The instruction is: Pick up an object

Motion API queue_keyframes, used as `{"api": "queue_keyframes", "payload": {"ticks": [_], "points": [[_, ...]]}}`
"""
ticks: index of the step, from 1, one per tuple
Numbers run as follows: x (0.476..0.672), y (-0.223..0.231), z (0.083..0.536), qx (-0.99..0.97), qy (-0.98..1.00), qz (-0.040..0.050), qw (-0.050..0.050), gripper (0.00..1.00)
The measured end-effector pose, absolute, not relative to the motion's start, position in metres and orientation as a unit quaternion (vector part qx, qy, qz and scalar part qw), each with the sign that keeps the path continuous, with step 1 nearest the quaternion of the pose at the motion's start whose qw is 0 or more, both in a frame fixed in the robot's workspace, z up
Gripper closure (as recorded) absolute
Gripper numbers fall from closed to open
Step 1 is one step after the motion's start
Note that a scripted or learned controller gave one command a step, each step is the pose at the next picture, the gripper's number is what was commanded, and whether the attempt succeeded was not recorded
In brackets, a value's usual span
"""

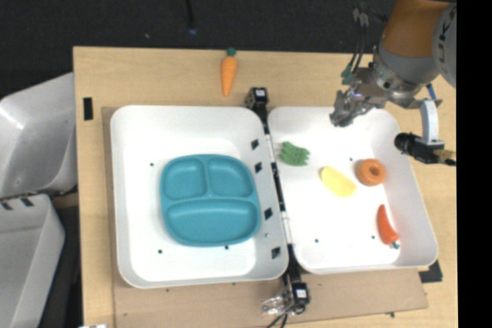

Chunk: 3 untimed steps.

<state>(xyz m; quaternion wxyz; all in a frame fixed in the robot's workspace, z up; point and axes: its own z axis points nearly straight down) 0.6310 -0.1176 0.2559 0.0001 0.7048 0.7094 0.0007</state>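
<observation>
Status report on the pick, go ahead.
Gripper over right bin's far edge, holding nothing visible. Yellow piece, orange ring untouched. Nothing in the way.

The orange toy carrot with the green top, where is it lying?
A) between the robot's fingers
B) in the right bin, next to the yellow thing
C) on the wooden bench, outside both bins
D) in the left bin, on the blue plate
C: the orange toy carrot with the green top lies on the bare wooden bench, beyond the far rim of the left white bin.
</observation>
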Motion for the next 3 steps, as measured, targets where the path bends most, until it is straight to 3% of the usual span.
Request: {"api": "queue_keyframes", "payload": {"ticks": [2, 3], "points": [[0.643, -0.021, 0.262, 0.705, 0.709, 0.0003, 0.0, 1.0], [0.634, 0.037, 0.26, 0.705, 0.709, -0.0002, 0.0, 1.0]]}}
